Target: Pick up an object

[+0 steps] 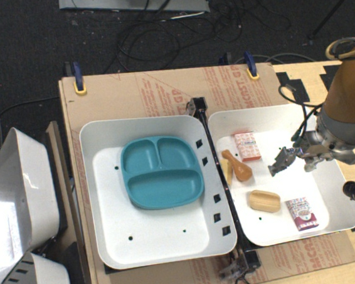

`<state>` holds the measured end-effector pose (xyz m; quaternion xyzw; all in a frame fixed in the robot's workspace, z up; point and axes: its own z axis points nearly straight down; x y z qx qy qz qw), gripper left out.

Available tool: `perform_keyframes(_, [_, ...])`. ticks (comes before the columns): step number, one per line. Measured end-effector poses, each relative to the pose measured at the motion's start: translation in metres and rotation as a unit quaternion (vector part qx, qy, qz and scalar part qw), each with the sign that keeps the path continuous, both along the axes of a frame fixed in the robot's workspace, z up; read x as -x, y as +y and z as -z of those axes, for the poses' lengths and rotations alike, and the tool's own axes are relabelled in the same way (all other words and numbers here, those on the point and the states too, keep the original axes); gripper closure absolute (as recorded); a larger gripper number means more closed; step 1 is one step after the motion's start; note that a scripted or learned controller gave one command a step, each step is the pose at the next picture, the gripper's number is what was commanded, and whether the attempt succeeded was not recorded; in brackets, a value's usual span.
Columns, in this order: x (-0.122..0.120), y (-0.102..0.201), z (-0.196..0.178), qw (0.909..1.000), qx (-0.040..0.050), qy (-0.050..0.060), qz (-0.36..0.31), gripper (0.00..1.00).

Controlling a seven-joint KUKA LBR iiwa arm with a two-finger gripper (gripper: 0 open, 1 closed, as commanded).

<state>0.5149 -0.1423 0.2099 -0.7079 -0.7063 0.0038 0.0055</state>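
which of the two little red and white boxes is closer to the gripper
The upper box, lying beside the wooden spoon, is somewhat closer to the gripper. The other box sits lower, near the right bin's front edge.

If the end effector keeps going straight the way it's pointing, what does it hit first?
The end effector points left and slightly down in the view, toward the wooden spoon in the right bin. That's likely first contact, though height above the bin is unclear.

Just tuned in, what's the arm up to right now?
The gripper hangs over the right bin, holding nothing that shows. Below it lie a pink carton, a wooden spoon, a bread roll and a second small box. The left bin holds a teal divided plate.
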Motion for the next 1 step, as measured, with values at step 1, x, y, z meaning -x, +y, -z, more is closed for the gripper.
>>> perform_keyframes(1, [-0.0028,0.0003,-0.0062,1.0000,0.0010,-0.006,-0.002,0.00])
